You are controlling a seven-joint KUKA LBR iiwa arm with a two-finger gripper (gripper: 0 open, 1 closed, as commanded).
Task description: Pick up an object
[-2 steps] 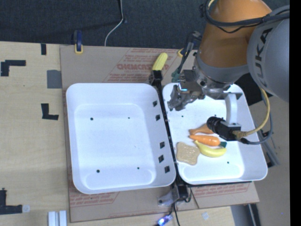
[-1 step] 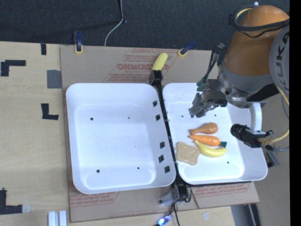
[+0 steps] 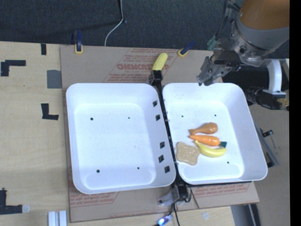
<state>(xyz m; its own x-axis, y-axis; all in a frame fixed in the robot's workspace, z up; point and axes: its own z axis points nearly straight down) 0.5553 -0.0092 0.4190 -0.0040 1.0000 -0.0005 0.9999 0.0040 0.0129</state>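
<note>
Four toy foods lie together in the right bin (image 3: 235,95), toward its front. An orange-brown drumstick (image 3: 205,128) is farthest back, an orange carrot (image 3: 205,139) lies just in front of it, and a yellow banana (image 3: 211,149) curves under the carrot. A tan slice of bread (image 3: 187,153) sits to their left. My gripper (image 3: 205,79) hangs above the back rim of the right bin, well behind the food and apart from it, with nothing between its fingers.
The left bin (image 3: 113,135) adjoins the right one along a clipped seam. Both rest on a cardboard sheet (image 3: 127,65). A yellow clamp (image 3: 159,62) stands at the back between the bins. A cable (image 3: 115,25) hangs down behind.
</note>
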